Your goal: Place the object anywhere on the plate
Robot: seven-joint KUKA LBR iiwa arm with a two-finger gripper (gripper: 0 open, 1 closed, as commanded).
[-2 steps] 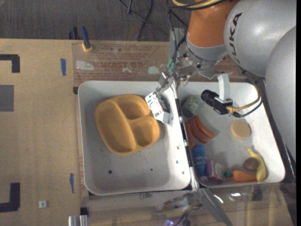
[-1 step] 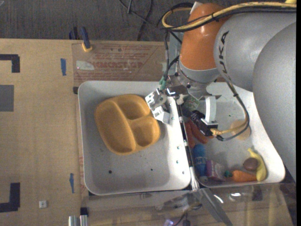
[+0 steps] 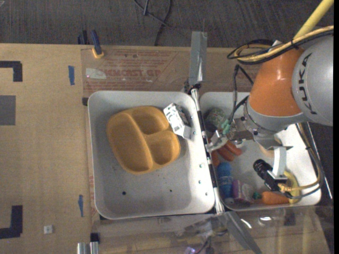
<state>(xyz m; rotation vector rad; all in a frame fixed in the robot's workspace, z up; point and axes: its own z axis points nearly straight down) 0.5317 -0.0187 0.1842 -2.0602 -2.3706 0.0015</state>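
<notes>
Jaw state cannot be determined from above: the gripper (image 3: 216,142) is seen end-on beneath the wrist, and the orange band of the arm (image 3: 275,89) covers much of it. The gripper sits low over the right bin (image 3: 313,193), close against the divider between the two bins. An orange object (image 3: 231,152) lies just beside the gripper; contact between them cannot be confirmed. A grey-green round item (image 3: 214,117) lies near the gripper on the far side. A blue item (image 3: 225,172), a pink item (image 3: 241,190) and a second orange, carrot-like item (image 3: 273,197) lie along the near edge of the same bin. The yellow divided plate (image 3: 132,142) lies flat in the left bin (image 3: 153,194), toward its far half. A white-and-black crumpled item (image 3: 177,120) rests on the plate's rim at the corner nearest the divider, overhanging the bin floor.
</notes>
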